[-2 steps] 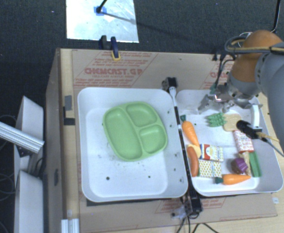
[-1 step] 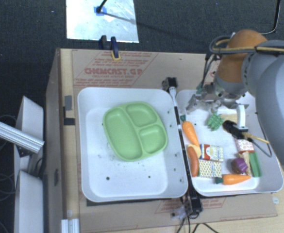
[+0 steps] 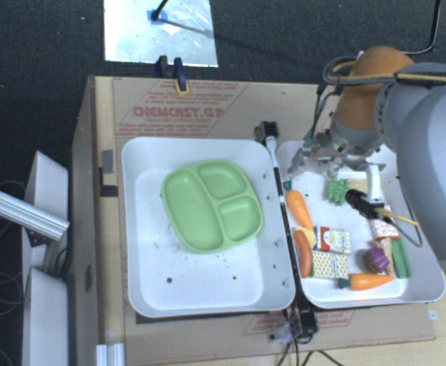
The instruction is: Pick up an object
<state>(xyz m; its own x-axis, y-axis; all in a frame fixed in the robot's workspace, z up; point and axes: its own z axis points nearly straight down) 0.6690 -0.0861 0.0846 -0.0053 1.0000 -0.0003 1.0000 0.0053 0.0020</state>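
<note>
The right bin (image 3: 428,280) holds several toy foods. A carrot (image 3: 299,208) lies along its left wall, with a second orange piece (image 3: 305,252) below it. Beside these are a small white and red carton (image 3: 332,239) and a patterned carton (image 3: 329,265). Another carrot (image 3: 370,281) lies near the front rim, next to a purple piece (image 3: 376,261) and a green stick (image 3: 400,256). A green broccoli-like piece (image 3: 337,190) sits near the bin's middle. My gripper (image 3: 303,161) hangs over the bin's far left corner, above and left of the broccoli piece, with no object seen in it.
The left bin (image 3: 146,280) carries a green divided plate (image 3: 211,204) in its middle. The grey arm (image 3: 421,128) covers the right bin's far right part. A black clip (image 3: 268,132) sits at the far end of the wall between the bins.
</note>
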